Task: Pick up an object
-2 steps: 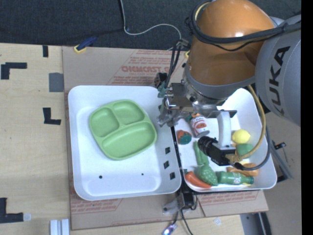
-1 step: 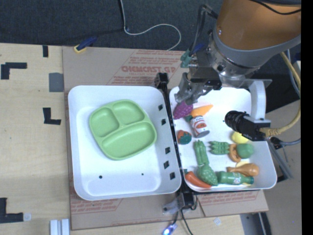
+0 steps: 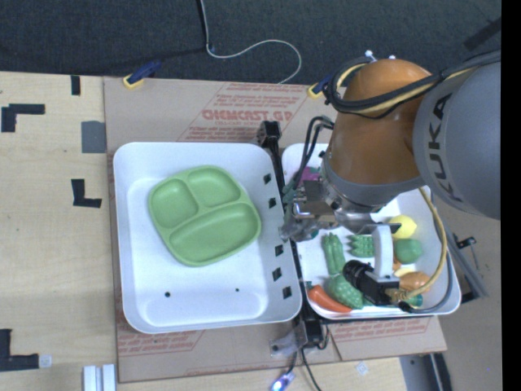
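A grey KUKA arm (image 3: 383, 137) with an orange band reaches in from the right of the camera view and hangs over the right-hand white bin (image 3: 441, 306), well to the right of the green divided plate (image 3: 203, 214). Its gripper (image 3: 303, 214) sits low at the side of that bin nearest the plate, just beyond the wall that parts the two bins. Whether the gripper is apart or together cannot be told from this slant, and nothing can be seen in its grasp.

The plate lies flat and alone in the left bin (image 3: 130, 218), its three compartments bare. The objects to pick lie in a heap of toy food in the bin right of the plate. A smooth green cucumber (image 3: 333, 253) lies just beside the gripper, on the side away from the plate. A bumpy green piece (image 3: 342, 293) and an orange carrot (image 3: 324, 301) lie touching below the cucumber. Farther from the plate lie a yellow piece (image 3: 404, 227), a round green piece (image 3: 409, 251) and an orange piece (image 3: 413, 281), close together.

Both bins rest on a cardboard sheet (image 3: 236, 112) on the desk (image 3: 49, 259). A thin white cable (image 3: 244, 51) curls above the plate, beyond the desk's far edge.
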### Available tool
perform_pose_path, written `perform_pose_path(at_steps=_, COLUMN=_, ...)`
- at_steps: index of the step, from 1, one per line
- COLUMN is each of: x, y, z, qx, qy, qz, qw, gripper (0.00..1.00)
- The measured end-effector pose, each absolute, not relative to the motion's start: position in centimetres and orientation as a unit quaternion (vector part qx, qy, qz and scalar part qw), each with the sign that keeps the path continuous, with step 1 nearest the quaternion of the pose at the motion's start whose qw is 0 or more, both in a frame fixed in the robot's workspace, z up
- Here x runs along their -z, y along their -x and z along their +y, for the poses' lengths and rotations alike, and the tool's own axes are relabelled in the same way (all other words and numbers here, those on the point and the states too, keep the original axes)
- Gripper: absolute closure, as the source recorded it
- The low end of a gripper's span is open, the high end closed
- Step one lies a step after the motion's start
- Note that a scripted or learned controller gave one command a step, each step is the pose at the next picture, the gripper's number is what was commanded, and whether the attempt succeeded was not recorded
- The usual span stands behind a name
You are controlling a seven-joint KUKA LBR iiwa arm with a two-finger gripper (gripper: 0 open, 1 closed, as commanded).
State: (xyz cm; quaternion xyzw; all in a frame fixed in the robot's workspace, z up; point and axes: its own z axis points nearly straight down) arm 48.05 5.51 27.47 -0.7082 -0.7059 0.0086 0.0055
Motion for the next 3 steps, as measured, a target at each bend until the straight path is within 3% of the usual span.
perform_pose_path(at_steps=1, x=-35.2, y=-48.4, z=7.0, qx=0.0022, qy=0.706, qz=-0.708, qw=-0.001, gripper=1.00)
perform_pose_path(at_steps=2, x=-40.4, y=-48.4, z=5.0, qx=0.0013, qy=0.707, qz=-0.707, qw=-0.001, gripper=1.00)
perform_pose_path(at_steps=3, x=-41.0, y=-48.4, z=5.2, qx=-0.0011, qy=0.706, qz=-0.708, qw=0.000, gripper=1.00)
